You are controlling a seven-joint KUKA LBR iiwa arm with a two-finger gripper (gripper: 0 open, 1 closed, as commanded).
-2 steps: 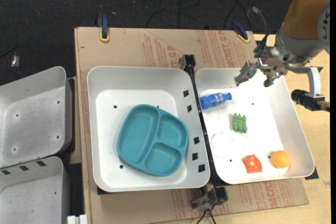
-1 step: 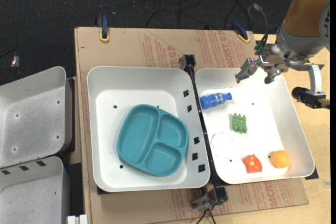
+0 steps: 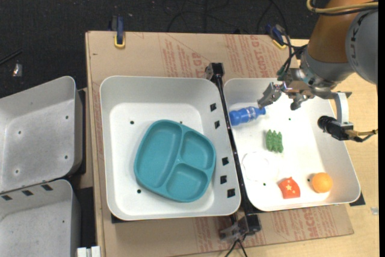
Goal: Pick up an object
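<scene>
The blue bottle [image 3: 245,115] lies on its side at the far left of the right bin [image 3: 343,156], its cap end pointing right toward the gripper [image 3: 283,93], which hangs just past it with two fingers spread apart and nothing between them. From where I stand it looks poised over the bottle's cap end rather than its body, though how high it sits above the bin floor is hard to judge from this slanted view. Nearer in the same bin are a small green object [image 3: 275,141], a red piece [image 3: 289,188], an orange ball [image 3: 322,182] and a clear round lid [image 3: 257,165] that is almost lost against the white. The left bin [image 3: 114,129] holds a teal divided plate [image 3: 174,160]. My worry is the bottle rolling: if the fingers close on the narrow cap, or come down off-centre, it could squirt out toward the divider wall. The bottle also lies close to that wall, so a finger may catch the rim. The arm [image 3: 337,33] is cut off at the right edge, and its wrist hides part of the far rim.
</scene>
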